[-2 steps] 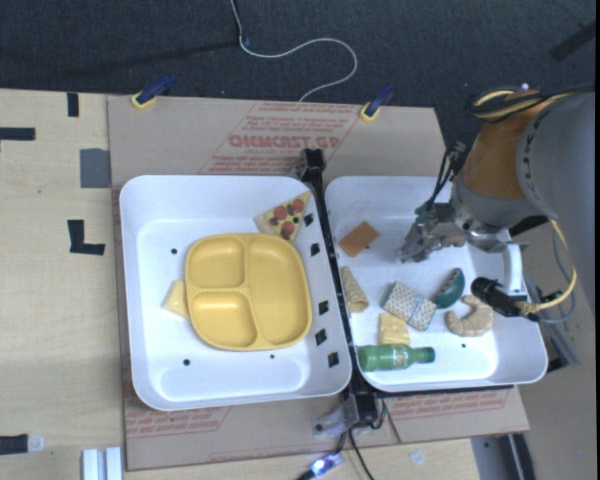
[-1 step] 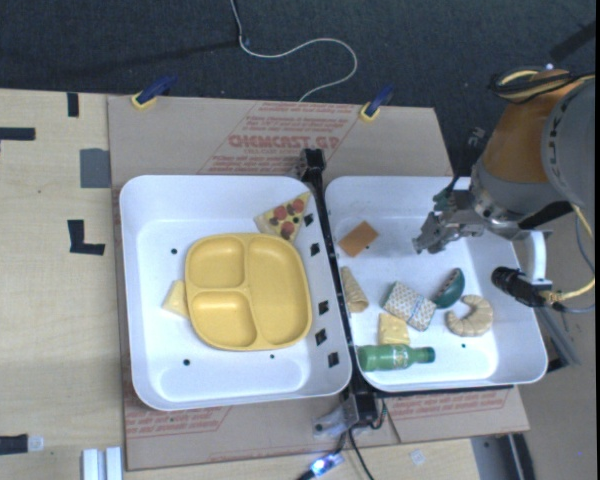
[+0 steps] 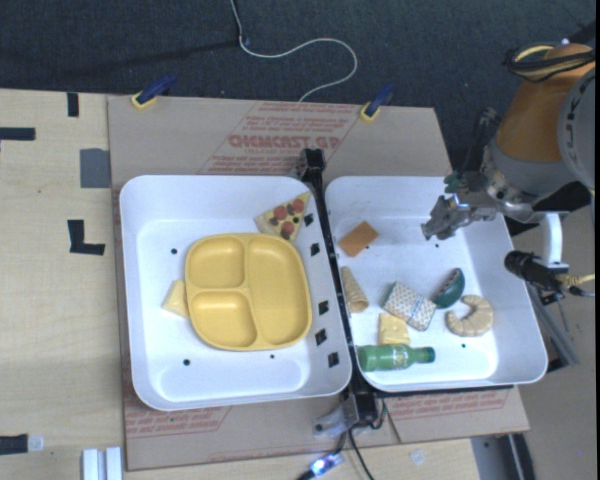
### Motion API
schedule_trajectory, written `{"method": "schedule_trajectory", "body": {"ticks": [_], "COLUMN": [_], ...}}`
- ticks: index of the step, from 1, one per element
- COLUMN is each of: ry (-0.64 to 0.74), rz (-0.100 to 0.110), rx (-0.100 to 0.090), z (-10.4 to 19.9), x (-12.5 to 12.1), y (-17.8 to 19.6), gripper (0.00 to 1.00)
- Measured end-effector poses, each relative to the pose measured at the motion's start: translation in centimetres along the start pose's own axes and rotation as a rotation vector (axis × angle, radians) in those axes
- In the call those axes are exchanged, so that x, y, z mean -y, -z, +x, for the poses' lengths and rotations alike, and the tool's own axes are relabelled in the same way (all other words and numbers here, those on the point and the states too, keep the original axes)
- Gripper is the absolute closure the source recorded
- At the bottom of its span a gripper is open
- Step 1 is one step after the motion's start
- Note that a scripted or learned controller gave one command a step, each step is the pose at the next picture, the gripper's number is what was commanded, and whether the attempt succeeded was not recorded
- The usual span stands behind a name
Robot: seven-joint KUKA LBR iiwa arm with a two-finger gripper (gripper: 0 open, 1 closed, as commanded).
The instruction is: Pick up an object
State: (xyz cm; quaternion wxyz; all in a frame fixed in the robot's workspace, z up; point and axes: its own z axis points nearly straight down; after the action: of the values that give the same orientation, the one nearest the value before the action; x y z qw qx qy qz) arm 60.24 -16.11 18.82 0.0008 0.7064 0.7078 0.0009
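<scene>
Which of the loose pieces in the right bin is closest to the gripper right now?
The dark green curved piece, by the croissant-shaped piece, looks nearest the gripper, which hovers over the bin's upper right. The orange block lies farther left.

Single fixed camera above the worktop [image 3: 40,268], looking down at a slant. Both white bins [image 3: 140,208] sit mid-frame, moderately far; arm [image 3: 550,118] enters right of them.

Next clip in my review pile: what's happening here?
A grey and orange arm reaches in over the right bin, its gripper above the bin's upper right area, with nothing visibly held. A green bottle, croissant and other small items lie below it. The left bin holds a yellow divided plate.
</scene>
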Motion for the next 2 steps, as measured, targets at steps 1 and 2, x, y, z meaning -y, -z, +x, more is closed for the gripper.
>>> {"method": "schedule_trajectory", "body": {"ticks": [1,2], "ry": [0.0,0.003], "rz": [-0.001,0.003], "rx": [0.0,0.0], "z": [0.1,5.6], "x": [-0.1,-1.4], "y": [3.9,3.3], "gripper": [1.0,1.0]}}
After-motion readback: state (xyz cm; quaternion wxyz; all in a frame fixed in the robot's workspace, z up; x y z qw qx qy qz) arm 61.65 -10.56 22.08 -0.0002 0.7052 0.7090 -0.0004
